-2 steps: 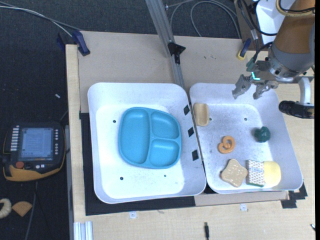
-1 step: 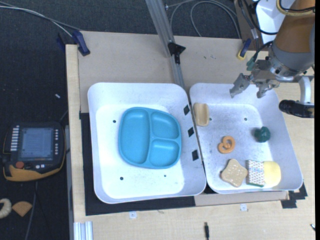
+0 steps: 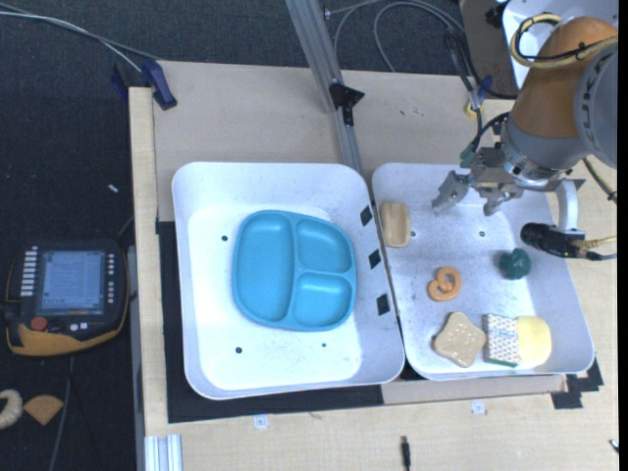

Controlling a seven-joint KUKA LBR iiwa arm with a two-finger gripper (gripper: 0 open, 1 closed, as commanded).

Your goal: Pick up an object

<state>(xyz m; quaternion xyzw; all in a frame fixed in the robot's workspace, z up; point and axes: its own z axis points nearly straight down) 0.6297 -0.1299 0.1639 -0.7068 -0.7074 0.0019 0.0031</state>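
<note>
Orange pretzel-shaped toy (image 3: 444,284) lies loose below the grey two-finger claw (image 3: 475,196), which hangs with prongs spread and empty, seemingly poised to choose among scattered pieces.

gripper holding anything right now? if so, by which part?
Nothing held. The gripper is open above bare floor at the back of the right bin, apart from every item.

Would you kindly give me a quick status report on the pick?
Gripper open, holding nothing, above right bin. Nearest objects: tan bread piece, pretzel, green toy. Nothing in the way.
</note>
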